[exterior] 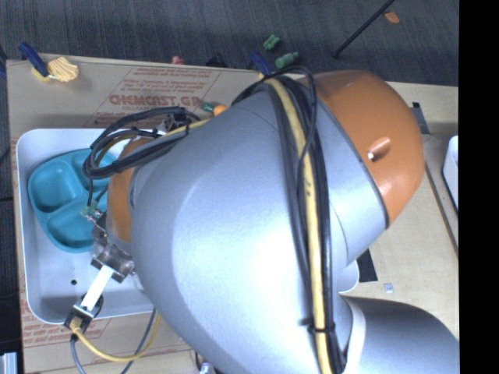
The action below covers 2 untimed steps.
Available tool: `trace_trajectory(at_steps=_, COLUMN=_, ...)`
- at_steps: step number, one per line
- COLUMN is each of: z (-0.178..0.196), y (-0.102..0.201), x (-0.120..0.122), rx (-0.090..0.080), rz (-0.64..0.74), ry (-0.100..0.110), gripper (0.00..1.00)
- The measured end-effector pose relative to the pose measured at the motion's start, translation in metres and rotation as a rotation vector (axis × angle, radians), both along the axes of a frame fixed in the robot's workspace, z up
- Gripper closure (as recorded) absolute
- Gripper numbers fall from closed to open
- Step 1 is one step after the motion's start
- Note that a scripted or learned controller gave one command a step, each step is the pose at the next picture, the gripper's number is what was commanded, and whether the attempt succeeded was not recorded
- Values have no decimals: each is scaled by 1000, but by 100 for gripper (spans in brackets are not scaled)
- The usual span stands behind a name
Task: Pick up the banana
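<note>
Arm of grey metal covers most of the left white bin and hides the gripper, so I cannot tell its state. Banana is not visible to me; its place I cannot tell. Teal object lies at the bin's left side

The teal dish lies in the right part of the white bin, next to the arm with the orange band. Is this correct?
Not quite. In the camera view the teal dish lies in the left part of the white bin, next to the arm with the orange band.
</note>
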<state>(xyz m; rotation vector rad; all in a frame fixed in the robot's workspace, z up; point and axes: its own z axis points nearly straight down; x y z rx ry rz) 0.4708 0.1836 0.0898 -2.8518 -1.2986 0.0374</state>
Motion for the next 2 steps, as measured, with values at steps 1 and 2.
trace_trajectory(at_steps=1, z=10, y=2, x=2, rx=2, rz=7, ry=-6, gripper=100)
trace_trajectory(at_steps=2, z=9, y=1, x=0, rx=1, rz=6, ry=4, gripper=0)
